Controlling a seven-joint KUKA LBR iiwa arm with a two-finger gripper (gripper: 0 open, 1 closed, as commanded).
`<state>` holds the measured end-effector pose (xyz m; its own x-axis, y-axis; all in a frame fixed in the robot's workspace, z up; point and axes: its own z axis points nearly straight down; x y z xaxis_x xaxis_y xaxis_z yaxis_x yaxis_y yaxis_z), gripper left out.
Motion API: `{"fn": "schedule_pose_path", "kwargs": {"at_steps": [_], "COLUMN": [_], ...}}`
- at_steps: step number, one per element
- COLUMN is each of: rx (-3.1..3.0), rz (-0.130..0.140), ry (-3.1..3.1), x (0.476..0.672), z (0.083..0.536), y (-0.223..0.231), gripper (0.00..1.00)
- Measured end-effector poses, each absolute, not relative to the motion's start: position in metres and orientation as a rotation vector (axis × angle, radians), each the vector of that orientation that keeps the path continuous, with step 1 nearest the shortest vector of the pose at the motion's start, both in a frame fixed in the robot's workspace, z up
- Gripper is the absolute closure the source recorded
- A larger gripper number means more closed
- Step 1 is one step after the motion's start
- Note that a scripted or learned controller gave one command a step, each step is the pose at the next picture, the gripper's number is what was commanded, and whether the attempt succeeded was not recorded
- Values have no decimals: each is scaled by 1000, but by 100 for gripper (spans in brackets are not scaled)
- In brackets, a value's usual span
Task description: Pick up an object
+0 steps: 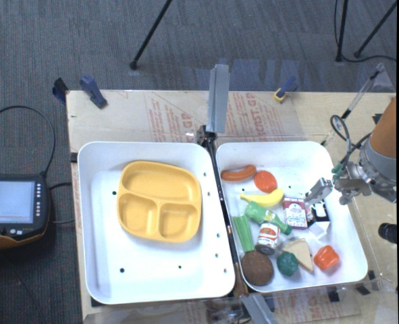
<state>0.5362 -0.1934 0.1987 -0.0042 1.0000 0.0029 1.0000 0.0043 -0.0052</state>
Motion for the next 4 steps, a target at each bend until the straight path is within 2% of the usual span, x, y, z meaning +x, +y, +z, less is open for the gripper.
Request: {"fn": "schedule_pose_path", "kwargs": {"at_steps": [1,2,3,4], "rx": [-2096,-2084,-2098,-2011], "rz": [-4,-12,-14,-10], "ry": [-2347,-2352,-2361,-2426], "x": [551,571,573,608], "z": [106,95,107,238], "y": [-211,-212,-216,-159], "gripper": [0,0,100,100]}}
